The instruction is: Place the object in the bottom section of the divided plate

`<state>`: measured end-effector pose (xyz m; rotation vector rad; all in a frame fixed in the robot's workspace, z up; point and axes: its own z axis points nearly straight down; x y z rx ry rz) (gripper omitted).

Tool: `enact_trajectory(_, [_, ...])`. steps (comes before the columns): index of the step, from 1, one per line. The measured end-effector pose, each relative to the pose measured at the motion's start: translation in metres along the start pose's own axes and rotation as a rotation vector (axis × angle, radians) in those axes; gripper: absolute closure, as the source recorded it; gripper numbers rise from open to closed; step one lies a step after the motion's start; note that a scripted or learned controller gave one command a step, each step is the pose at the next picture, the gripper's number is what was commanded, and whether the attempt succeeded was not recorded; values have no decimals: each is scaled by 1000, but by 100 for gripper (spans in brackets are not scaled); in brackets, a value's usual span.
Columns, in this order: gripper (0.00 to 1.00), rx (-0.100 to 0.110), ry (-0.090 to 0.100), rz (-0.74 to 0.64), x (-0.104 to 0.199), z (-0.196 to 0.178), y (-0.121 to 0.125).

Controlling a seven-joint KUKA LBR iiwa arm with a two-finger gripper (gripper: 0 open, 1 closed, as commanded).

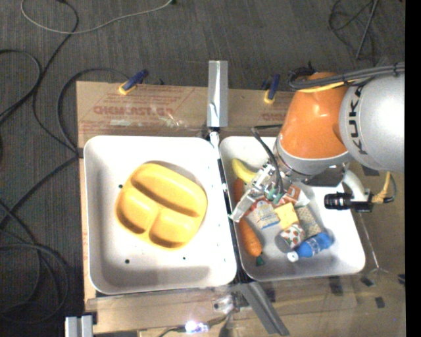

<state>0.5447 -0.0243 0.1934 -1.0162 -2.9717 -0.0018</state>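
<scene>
Floor (pixel 39 79): dark grey carpet, crossed by loose black cables (pixel 29 210) at left and one thin white cable (pixel 72 20) at top left. Bench surface: brown cardboard sheet (pixel 141 108) with faded red print, held by two blue-and-yellow clamps (pixel 133 81) at its far edge, a metal bracket (pixel 218 92) standing upright between them. Lighting even; small bright glare at bottom centre (pixel 192 326).

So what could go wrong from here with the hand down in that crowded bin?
The hand sits low in the right bin, among a tight pile: carrot, banana and blue bottle lie close together, so it may catch two items or none. The yellow divided plate is in the left bin; carrying across the shared rims risks a drop.
</scene>
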Motion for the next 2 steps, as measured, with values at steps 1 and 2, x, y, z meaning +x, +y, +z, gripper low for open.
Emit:
enact_trajectory(1, [0,0,0,0,0,0,0])
enact_trajectory(2, [0,0,0,0,0,0,0])
